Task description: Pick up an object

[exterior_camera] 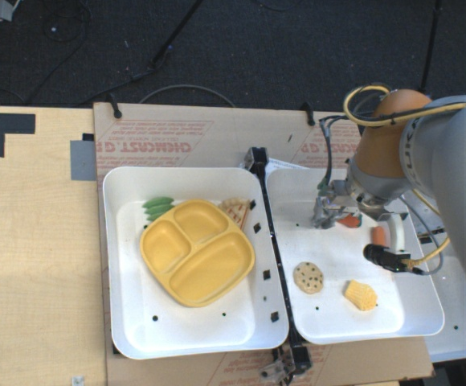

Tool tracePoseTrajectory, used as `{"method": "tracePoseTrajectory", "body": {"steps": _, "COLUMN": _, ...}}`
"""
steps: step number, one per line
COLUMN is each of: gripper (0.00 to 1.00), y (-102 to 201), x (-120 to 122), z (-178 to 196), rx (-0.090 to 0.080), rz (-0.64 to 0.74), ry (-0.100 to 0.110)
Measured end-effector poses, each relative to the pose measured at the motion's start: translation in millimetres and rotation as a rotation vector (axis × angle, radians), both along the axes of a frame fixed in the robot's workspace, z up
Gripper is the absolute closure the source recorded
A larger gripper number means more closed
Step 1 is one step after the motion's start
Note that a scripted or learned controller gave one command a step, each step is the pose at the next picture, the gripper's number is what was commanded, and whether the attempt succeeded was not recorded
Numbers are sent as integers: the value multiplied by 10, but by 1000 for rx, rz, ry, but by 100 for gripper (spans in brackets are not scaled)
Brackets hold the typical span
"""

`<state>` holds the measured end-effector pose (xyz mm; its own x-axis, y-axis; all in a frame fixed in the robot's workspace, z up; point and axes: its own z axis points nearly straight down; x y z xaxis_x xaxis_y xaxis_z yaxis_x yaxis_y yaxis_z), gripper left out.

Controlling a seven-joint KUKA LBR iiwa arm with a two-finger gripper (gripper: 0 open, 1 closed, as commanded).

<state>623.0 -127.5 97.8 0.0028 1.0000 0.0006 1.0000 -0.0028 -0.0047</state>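
The cardboard under the bins carried red printing, upside down from the camera's side and faint; it seemed to read "CHEMCRZT" or close to it, with a ring of smaller words around it that were too small to make out, and more red print showed on the cardboard below the left bin. The divider between the two bins serves as the landmark. Left of it, the left bin held a yellow tray with three compartments, lying tilted; a green piece stuck out at the tray's far left edge, and a tan ridged piece lay between the tray and the divider. Right of the divider, in the right bin, a cookie lay nearest the divider, a yellow lump lay farther right, and an orange piece lay farther right again. The arm came in from the right, its orange band bent over the far part of the right bin, wrist turned down. The gripper was low over the bin floor, right of the divider and beyond the cookie. A small red thing lay just beside the gripper, on the side away from the divider. Whether the fingers were parted or closed could not be told, nor whether they touched the red thing.
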Motion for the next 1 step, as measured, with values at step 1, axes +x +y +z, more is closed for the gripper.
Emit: {"method": "tracePoseTrajectory", "body": {"steps": 1, "gripper": 100, "y": -37, "x": -4, "z": 632, "rx": -1, "rz": -2, "ry": -7}}
